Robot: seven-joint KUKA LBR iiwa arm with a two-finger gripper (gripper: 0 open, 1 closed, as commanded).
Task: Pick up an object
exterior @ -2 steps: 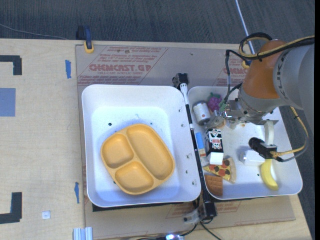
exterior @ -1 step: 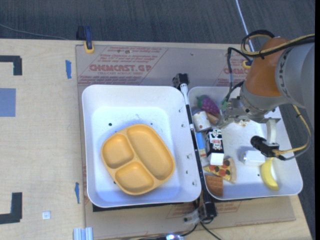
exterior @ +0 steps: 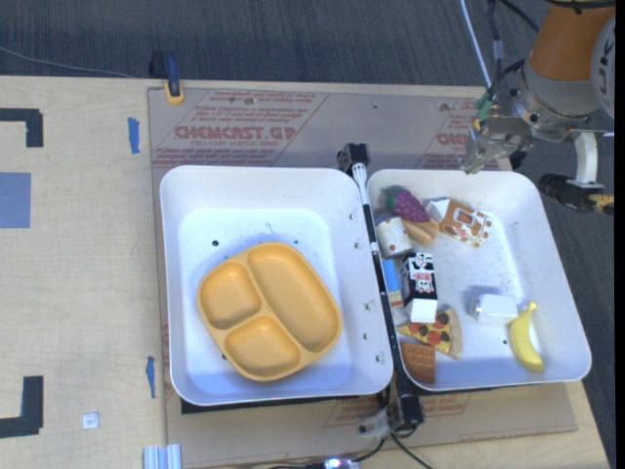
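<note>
My gripper (exterior: 480, 159) hangs over the far edge of the right bin (exterior: 547, 252), above its back rim, with nothing seen between its fingers. In that bin lie a purple grape bunch (exterior: 410, 205), a waffle-like orange and white piece (exterior: 465, 223), a small black and white carton (exterior: 421, 274), a white block (exterior: 493, 307), a yellow banana (exterior: 526, 336) and a pizza slice (exterior: 437, 332). A yellow three-part plate (exterior: 269, 309) rests in the left bin (exterior: 195, 213).
A black clamp (exterior: 353, 156) sits at the top of the divide between the bins. A cookie-like brown piece (exterior: 418, 362) lies by the right bin's near left corner. Brown cardboard lies under both bins, and a cable runs along the front edge.
</note>
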